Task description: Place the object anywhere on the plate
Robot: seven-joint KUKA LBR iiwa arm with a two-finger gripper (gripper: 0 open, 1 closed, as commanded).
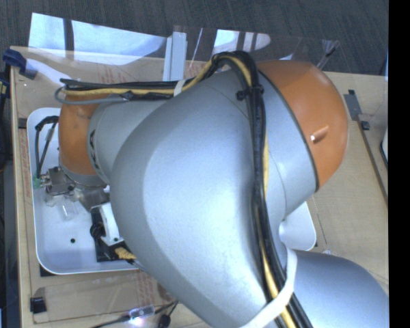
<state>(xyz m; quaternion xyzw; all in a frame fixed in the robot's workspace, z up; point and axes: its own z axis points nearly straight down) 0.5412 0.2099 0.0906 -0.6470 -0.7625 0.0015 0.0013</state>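
- The grey arm (pixel 212 203) covers most of the camera view; its big grey link and the orange band (pixel 314 128) hide the middle of the bench and nearly all of the right bin (pixel 302 234).
- The wrist reaches down into the left bin (pixel 44 251), and the gripper (pixel 58 195) is low over the white floor near the bin's left wall.
- I cannot tell how far the gripper is open, and I cannot tell if it has hold of anything; the metal parts there are small and blurred.
- The object of the task and the plate are both hidden or too unclear to name, so I cannot say where they lie.
- A small black dot (pixel 73 240) lies on the bin floor just below the gripper; what it is, I cannot tell.
- A black and white part (pixel 106 234) of the wrist hangs close to the bin floor, and a black and yellow cable (pixel 256 149) runs along the arm.
- Risk, in my judgement: the gripper is very near the left wall, so a descent can strike the wall or the floor.
- Another risk: if the grasp is empty or weak, the move to the plate places nothing, and the arm's own body blocks the view for checking this.
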